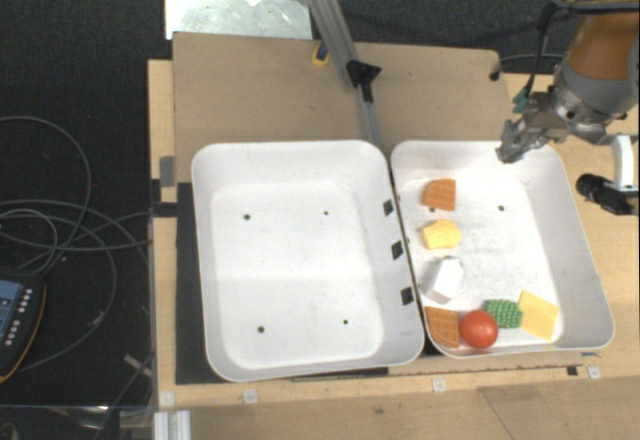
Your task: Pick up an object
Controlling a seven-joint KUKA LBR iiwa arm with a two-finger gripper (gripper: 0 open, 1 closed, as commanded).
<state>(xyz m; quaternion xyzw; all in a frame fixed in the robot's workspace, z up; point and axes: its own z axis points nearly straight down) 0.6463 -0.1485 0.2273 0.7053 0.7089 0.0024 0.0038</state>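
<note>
My gripper (512, 148) hangs over the far right corner of the right bin (575, 228). I cannot tell how it is set from up here, because it looks small and dark. Nothing is in it that I can see.

All the things to pick lie in this right bin. An orange block (439, 194) sits nearest to me, near the bin's left wall. Just below it is a yellow block (441, 234), then a white block (446, 278). At the near end sit an orange waffle (442, 325), a red ball (480, 330) touching it, a green piece (504, 312) and a yellow wedge (539, 314). The left bin (300, 258) has no toys in it.

I think I am at the very start: getting into place, with no thing chosen yet. Next I need to move over one toy and come straight down on it. The orange block looks like a good pick, since it is close and stands apart from the others. The ones at the near end are crowded, so I could bump a neighbor there.
</note>
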